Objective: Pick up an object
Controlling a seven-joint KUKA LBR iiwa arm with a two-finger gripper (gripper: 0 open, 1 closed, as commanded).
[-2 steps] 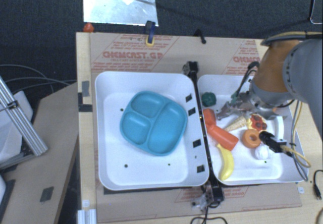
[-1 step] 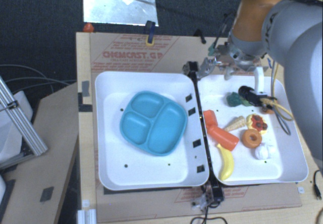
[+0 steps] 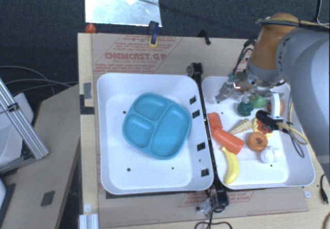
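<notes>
On your worktop the two white bins sit side by side. The left bin carries a blue divided plate, lying flat near its middle. Every object you could pick is in the right bin. The arm comes in from the right and puts the jaws low over the far part of that bin, but you cannot tell whether they are released or clenched. Just beside them, on the near side, sits a small teal object with a green piece touching it. Toward the divider lie a short orange piece and a longer orange-red piece, close together. A pale cone lies between these and an orange doughnut. A small white thing sits just in front of the doughnut. A yellow banana lies nearest the front rim, well apart from the jaws.
</notes>
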